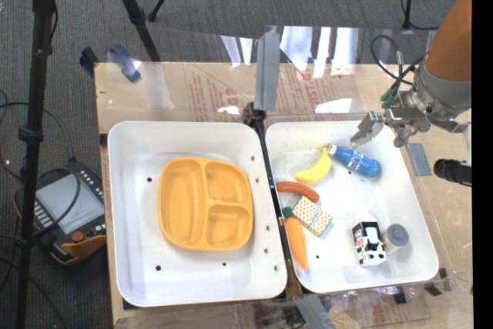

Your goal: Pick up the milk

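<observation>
Milk carton (369, 243) lies near the front rim; the gripper (387, 129), seemingly spread open and empty, should descend directly over it.

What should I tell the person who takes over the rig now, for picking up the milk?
Gripper: open, holding nothing, above the far edge of the right bin, near the blue bottle.
Milk: black-and-white carton lying near the front right of the right bin, beside a grey can, apart from the gripper.
Also in that bin: banana, sausage, carrot, patterned box. The left bin has a yellow tray.
Done: nothing yet; the milk is not grasped.
Left: move over the milk, lower, close the fingers, lift.
</observation>
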You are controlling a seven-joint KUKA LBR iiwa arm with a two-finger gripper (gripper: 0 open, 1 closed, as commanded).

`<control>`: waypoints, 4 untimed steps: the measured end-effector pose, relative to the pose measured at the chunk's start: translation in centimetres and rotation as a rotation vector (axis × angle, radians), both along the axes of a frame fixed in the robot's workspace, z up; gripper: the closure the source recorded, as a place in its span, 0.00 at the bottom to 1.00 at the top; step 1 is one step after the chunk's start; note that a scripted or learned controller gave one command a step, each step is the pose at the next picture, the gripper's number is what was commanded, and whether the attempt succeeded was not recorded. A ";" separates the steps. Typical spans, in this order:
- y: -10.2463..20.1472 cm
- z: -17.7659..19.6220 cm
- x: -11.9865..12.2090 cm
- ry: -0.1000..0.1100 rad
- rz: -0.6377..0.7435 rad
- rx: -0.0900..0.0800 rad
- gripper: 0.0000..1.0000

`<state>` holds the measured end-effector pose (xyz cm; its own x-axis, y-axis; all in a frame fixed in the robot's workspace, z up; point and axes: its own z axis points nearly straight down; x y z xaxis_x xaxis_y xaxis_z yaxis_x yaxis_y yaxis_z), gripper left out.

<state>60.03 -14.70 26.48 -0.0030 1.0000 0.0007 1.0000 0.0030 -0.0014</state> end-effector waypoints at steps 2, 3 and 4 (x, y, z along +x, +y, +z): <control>-4.0 -17.9 -12.6 0.005 -0.133 0.003 0.00; -4.0 -17.0 -12.6 0.007 -0.137 0.004 1.00; 0.4 -11.9 -12.5 0.004 -0.296 0.001 1.00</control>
